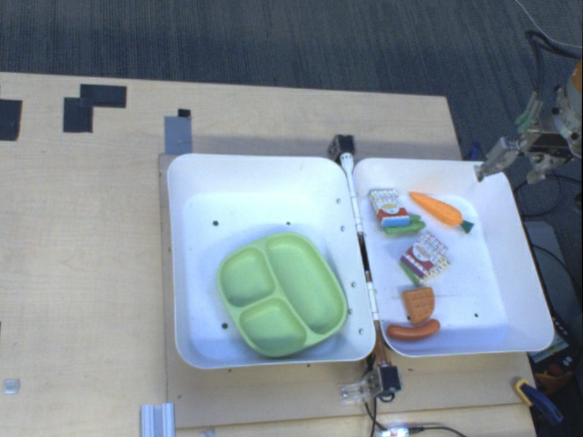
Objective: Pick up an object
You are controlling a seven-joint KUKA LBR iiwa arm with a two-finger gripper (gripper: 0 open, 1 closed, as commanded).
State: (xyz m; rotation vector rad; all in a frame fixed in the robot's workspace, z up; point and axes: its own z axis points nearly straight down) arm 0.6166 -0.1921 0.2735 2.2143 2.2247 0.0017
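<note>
The camera view looks down on two white bins side by side, and the divider (357,235) between them serves as the landmark for everything else. Left of the divider, the left bin (196,244) holds a green sectioned plate (281,293), lying flat just beside the divider. Right of it, the right bin (510,308) holds the small items: a red, white and green packet (391,209) close to the divider at the far end, a carrot (437,209) farther right of that, a purple-and-white wrapped snack (424,259) midway along, a cracker (419,304) nearer the front, and a sausage (413,330) touching the cracker's front edge.

The gripper (496,160) sits well right of the divider, over the right bin's far right corner, with nothing between its fingers; whether they are spread or pressed together cannot be told at this size.

No object has been chosen yet, by the look of it. The carrot seems the soundest pick (it lies apart from its neighbours, with bare floor on both long sides), so closing across its narrow width should work. The sausage and cracker sit close to the front wall and touch each other, leaving little room. The packet crowds the divider.
</note>
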